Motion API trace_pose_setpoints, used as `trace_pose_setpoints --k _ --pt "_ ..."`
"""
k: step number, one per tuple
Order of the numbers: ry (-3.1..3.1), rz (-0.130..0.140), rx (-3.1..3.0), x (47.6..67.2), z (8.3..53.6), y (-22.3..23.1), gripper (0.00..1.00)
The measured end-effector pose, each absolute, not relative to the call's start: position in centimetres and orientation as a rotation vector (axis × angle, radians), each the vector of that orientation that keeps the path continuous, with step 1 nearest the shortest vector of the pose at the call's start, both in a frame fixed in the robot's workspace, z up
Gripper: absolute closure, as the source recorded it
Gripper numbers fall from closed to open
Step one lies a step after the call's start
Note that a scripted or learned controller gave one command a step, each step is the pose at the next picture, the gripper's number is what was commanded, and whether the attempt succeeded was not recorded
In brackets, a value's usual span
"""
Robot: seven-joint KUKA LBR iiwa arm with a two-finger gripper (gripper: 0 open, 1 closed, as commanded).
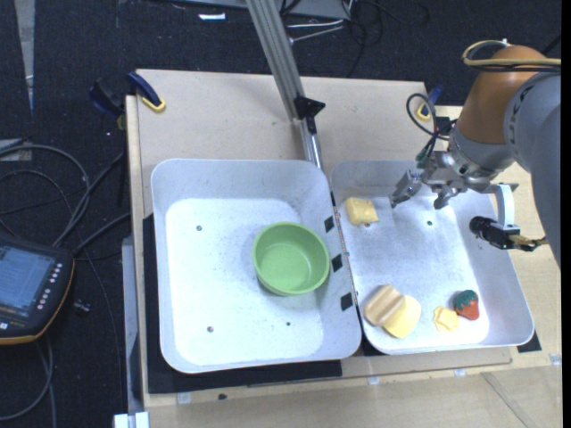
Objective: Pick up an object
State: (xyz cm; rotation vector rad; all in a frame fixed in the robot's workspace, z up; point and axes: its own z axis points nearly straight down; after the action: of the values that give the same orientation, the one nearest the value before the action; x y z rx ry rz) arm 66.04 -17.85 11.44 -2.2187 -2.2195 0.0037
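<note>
yellow block [361,211] sits at the back-left of the right bin [500,275], nearest object to the gripper [421,191], which hangs open and empty just to its right, fingers spread, nothing between them.

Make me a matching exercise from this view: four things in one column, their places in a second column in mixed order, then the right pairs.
Things:
1. green bowl
2. red and green toy
3. yellow block
4. pincer

Places:
A. right bin, near its front right corner
B. left bin, toward its right side
C. over the far part of the right bin
D. right bin, by its far left edge

Pairs: 1-B, 2-A, 3-D, 4-C
</note>
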Motion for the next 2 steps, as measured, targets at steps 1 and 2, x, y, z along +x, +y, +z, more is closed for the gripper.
trace_pose_setpoints --k 1,2 --pt "-2.223 0.000 -2.221 66.2 12.7 -17.8 1.00" --pt "-2.225 -0.004 -2.224 67.1 18.6 -18.0 1.00"
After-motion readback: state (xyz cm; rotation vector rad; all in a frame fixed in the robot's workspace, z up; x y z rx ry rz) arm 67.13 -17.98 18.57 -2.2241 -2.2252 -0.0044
